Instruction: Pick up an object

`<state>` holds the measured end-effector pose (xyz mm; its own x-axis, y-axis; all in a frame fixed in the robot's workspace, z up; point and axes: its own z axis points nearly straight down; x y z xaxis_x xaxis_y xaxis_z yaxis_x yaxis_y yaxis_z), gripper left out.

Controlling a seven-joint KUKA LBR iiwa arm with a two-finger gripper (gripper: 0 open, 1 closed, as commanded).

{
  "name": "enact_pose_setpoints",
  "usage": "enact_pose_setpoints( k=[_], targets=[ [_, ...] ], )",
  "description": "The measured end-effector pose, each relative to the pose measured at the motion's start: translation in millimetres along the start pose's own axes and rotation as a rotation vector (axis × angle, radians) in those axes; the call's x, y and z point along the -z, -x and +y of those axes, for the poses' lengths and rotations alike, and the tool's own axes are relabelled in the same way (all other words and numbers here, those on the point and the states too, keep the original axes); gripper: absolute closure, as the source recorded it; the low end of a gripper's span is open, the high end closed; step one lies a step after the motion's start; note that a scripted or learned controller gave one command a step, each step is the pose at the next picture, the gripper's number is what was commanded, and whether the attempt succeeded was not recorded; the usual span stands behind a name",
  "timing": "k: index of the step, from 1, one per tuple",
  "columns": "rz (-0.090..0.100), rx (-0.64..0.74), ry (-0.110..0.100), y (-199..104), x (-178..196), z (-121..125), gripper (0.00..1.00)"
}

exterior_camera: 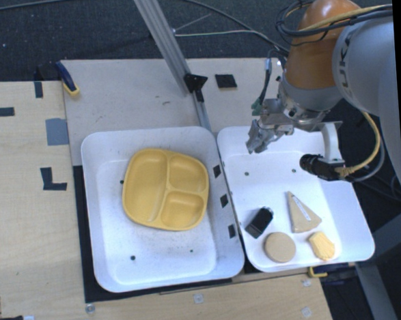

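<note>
A yellow divided plate (pixel 165 188) lies in the left bin (pixel 102 217). In the right bin (pixel 283 170), near its front, lie a small black block (pixel 259 221), a pale wedge (pixel 302 212), a round tan disc (pixel 280 247) and a small yellow piece (pixel 322 245). My gripper (pixel 259 140) hangs over the back left corner of the right bin, well behind those objects. Nothing is visible between its fingertips.
A grey metal post (pixel 168 45) slants up from behind the bins. A black cable fitting (pixel 317 166) from the arm hangs over the right bin's right side. A yellow and blue clamp (pixel 67 79) sits at the bench's back left.
</note>
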<state>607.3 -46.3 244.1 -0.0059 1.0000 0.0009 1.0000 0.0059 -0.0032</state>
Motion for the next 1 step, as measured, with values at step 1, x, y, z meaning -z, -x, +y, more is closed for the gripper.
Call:
enact_pose_setpoints(
  k=[1],
  targets=[
    [0.000,0.000,0.002,-46.4,0.2,8.9,1.00]
  ],
)
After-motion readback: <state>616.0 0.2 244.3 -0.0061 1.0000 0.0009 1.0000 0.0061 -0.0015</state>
